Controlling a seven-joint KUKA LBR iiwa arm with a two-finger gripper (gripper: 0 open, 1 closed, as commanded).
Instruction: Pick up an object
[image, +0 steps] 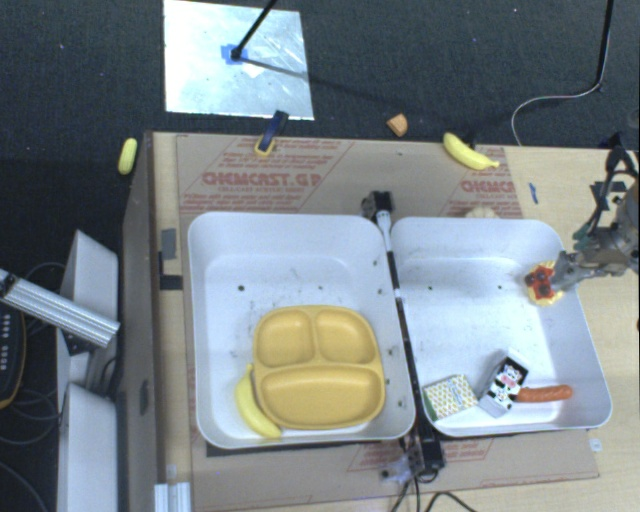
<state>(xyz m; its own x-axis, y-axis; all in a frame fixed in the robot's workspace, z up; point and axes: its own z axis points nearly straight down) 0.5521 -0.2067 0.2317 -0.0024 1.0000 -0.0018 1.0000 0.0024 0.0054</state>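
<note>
The tool (562, 272) sits at the right bin's (470, 300) far-right edge beside a small red-orange toy (541, 283), grip state unclear — looks like approach; next comes closing squarely on it.

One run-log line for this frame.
gripper: right bin's right edge, by small red-orange toy | hold: cannot tell | yellow divided plastic tray: left bin

Dark carpet floor (450, 50) surrounds the counter (330, 165). A shiny sheet (238, 62) lies on it. White furniture (85, 330) stands at the left.
</note>
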